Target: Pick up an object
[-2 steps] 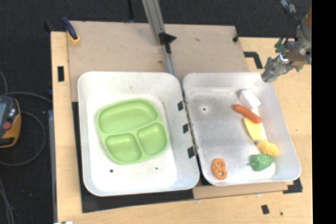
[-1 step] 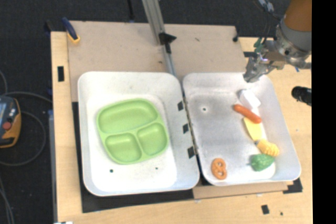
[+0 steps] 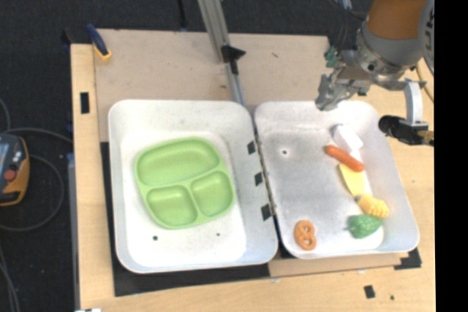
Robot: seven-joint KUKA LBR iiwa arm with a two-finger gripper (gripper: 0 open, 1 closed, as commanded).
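Where the arm (image 3: 395,4) enters from the right, we see its pincer (image 3: 330,95) hanging over the far edge of the right bin (image 3: 292,179), above bare floor near the rim. We cannot tell how the pincer stands, since its tips blur into one dark mass, and we see nothing between them. Candidate objects lie along the right side of this bin: a white block (image 3: 346,137) nearest the pincer, an orange carrot (image 3: 344,156) just beside it, a yellow strip (image 3: 353,180), a yellow corn piece (image 3: 374,207), and a green leafy item (image 3: 363,226) near the front corner. An orange pretzel-like piece (image 3: 306,234) sits apart at the front edge. We find a green divided tray (image 3: 184,182) in the left bin (image 3: 146,245), with three compartments. Both bins rest on the tabletop (image 3: 161,62), and a metal post (image 3: 212,11) rises behind them.
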